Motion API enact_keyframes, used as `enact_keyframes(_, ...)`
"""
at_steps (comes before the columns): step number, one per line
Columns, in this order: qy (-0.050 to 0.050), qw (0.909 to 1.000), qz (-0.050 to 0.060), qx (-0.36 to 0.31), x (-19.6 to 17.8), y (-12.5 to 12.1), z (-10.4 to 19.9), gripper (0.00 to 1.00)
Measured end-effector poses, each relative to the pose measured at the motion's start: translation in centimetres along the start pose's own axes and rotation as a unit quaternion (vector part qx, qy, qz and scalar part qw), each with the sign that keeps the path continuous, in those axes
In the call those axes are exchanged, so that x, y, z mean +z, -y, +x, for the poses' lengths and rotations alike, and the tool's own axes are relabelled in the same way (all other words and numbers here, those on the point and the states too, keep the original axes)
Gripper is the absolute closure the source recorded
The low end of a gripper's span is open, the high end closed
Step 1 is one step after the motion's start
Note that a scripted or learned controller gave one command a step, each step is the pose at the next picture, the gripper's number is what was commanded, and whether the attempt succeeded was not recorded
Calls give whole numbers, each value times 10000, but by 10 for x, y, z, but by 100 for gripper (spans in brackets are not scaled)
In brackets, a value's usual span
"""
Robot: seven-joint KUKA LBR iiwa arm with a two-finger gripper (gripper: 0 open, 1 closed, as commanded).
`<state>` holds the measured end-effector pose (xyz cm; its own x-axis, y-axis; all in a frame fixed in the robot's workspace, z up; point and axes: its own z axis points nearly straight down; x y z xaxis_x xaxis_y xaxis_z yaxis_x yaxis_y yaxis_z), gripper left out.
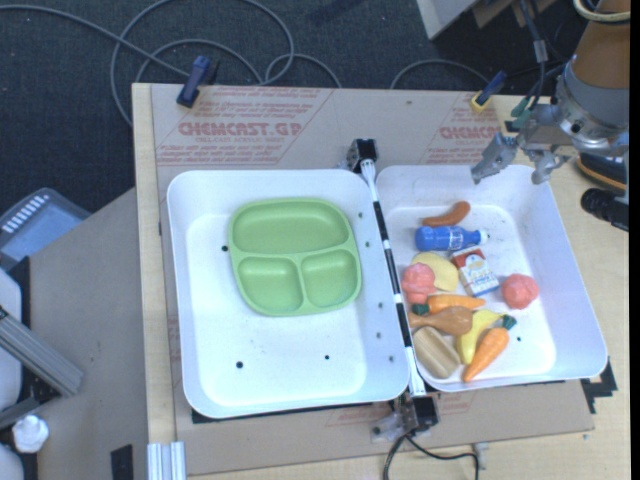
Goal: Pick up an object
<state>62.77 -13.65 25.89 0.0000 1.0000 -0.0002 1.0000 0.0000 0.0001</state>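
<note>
Probably the sausage [446, 214], lying nearest the far edge of the right bin [572, 298], is the easiest pick: light, stiff, smooth plastic, best pinched across its narrow middle. The gripper [519, 162] hovers above that bin's far edge with its fingers spread apart, holding nothing and touching nothing.

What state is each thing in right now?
gripper: open, holding nothing, above right bin's far edge
green tray: upright, flat in left bin
blue bottle: on its side, right bin
sausage: lying beside the bottle
carrot: lying in the pile
</note>
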Motion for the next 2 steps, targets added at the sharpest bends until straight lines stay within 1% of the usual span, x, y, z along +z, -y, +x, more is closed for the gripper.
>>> enact_keyframes(1, 4, 10000, -73, -2, 156, 18, -9, 0)
enact_keyframes(2, 2, 10000, -11, 1, 173, 41, 20, 0)
